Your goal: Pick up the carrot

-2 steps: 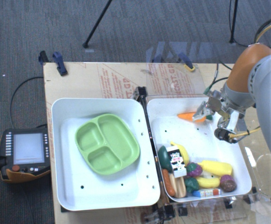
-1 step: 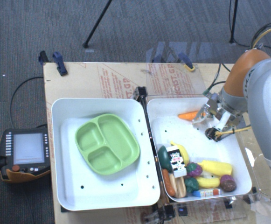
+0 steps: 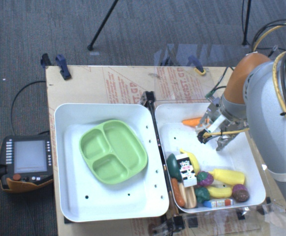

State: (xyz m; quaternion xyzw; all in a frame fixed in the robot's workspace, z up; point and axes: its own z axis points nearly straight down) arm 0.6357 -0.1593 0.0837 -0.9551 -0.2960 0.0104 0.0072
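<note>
The carrot [image 3: 191, 122] is a small orange piece lying near the far wall of the right bin [image 3: 246, 146], with its right end hidden behind the gripper. My gripper [image 3: 214, 131] hangs low over the bin's far half, right beside the carrot and just to its right. Nothing shows as held.
A green divided plate [image 3: 114, 150] lies in the left bin [image 3: 69, 181]. Toy foods crowd the right bin's near end: a banana [image 3: 192, 159], a cow-patterned carton [image 3: 185, 170], a yellow bottle [image 3: 227, 176], grapes [image 3: 205, 179] and a hot dog [image 3: 178, 193]. The arm [image 3: 268, 112] fills the right side.
</note>
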